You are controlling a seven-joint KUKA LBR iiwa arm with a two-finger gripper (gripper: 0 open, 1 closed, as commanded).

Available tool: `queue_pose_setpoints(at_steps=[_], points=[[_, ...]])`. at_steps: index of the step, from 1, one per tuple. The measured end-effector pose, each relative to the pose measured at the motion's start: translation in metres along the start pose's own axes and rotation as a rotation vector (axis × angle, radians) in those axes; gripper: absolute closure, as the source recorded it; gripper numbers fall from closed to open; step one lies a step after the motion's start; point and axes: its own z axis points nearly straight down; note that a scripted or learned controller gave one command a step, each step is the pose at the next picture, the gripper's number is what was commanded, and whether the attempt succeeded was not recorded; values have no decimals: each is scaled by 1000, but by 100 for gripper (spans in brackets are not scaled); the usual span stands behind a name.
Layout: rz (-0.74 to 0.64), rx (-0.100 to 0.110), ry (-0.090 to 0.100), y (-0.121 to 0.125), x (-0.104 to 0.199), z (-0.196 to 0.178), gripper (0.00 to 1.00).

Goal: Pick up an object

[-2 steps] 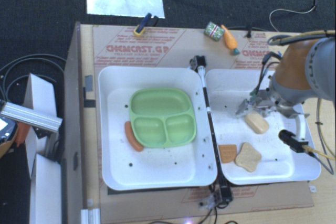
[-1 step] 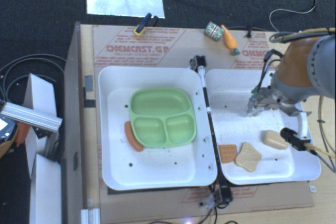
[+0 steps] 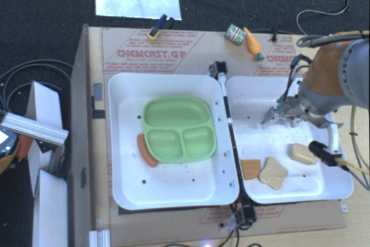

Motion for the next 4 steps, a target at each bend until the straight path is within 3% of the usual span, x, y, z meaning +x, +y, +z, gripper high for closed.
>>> queue_pose_setpoints(at_steps=[1, 2, 3, 4], points=[[-3, 0, 1, 79, 39, 11, 0], [-3, 1, 0, 78, 53, 11, 0], [0, 0, -1, 78, 34, 9, 0], [-3, 1, 1, 78, 63, 11, 0]])
